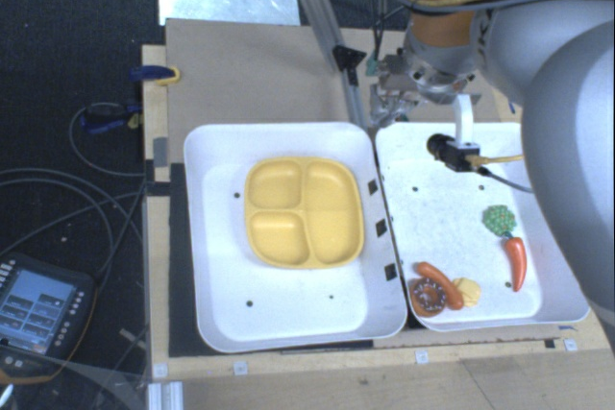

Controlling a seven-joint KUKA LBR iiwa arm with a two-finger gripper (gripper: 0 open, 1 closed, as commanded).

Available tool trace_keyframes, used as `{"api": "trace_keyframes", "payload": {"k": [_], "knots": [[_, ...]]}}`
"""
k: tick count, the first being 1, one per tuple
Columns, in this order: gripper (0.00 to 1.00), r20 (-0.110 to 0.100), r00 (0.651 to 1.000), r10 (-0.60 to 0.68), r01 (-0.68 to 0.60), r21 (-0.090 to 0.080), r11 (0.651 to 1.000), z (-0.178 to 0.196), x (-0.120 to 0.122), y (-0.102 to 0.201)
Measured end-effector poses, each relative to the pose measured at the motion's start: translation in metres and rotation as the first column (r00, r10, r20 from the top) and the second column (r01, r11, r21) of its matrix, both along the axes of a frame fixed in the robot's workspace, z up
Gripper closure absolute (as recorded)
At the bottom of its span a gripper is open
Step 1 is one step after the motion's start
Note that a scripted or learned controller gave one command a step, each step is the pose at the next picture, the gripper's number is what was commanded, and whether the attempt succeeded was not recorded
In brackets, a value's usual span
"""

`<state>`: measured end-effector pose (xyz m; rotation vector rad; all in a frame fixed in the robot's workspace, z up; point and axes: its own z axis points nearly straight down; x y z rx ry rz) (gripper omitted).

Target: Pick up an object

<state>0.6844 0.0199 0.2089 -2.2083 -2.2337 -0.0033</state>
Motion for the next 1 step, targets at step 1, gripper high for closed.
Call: {"api": "trace_keyframes", "payload": {"k": [1], "knots": [[1.00, 0.002, 1.000, -0.001, 0.001, 0.001, 1.000, 0.0071, 0.0055, 0.0459]]}}
